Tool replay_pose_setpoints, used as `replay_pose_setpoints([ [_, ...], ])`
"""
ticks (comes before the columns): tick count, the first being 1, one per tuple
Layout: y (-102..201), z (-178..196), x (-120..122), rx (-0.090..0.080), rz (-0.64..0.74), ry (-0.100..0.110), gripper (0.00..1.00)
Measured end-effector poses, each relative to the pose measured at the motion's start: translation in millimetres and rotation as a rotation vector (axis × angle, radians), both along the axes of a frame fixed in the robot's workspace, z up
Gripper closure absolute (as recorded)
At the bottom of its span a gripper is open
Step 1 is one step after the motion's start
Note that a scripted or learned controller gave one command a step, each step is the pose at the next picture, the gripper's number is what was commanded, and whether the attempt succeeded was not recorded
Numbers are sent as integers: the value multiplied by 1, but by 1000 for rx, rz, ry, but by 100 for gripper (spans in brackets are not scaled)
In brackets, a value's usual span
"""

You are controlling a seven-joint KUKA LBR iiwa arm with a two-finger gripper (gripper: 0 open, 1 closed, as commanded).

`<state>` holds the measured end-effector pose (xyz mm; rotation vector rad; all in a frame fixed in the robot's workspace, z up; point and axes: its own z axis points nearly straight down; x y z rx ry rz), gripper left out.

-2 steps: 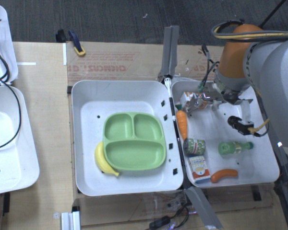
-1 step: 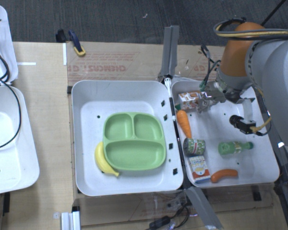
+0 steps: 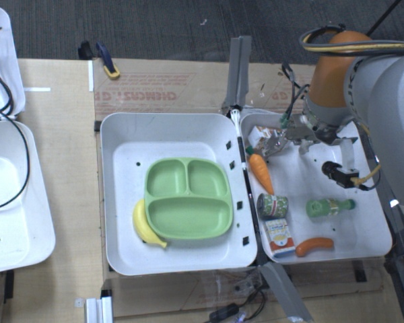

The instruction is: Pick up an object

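My gripper (image 3: pixel 275 144) hangs low over the far left corner of the right bin (image 3: pixel 363 244), just above the top end of an orange carrot (image 3: pixel 261 171). Below the carrot lie a small can with a green label (image 3: pixel 273 206) and a small carton (image 3: pixel 278 235). A green bottle (image 3: pixel 330 207) lies on its side to the right of the can. An orange-red sausage-shaped piece (image 3: pixel 314 245) rests by the bin's front wall. I see nothing held in the gripper.
The left bin (image 3: pixel 118 180) holds a green divided plate (image 3: pixel 188 198) with a yellow banana (image 3: pixel 146 225) against its left edge. The arm's grey body and orange band (image 3: pixel 337 73) cover the right bin's far right corner. White trays (image 3: pixel 13 200) lie at the left.
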<state>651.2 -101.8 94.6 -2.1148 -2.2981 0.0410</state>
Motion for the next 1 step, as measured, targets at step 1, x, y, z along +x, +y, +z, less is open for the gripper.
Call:
replay_pose_setpoints([
  [1,-1,8,0,-1,0,2,100],
])
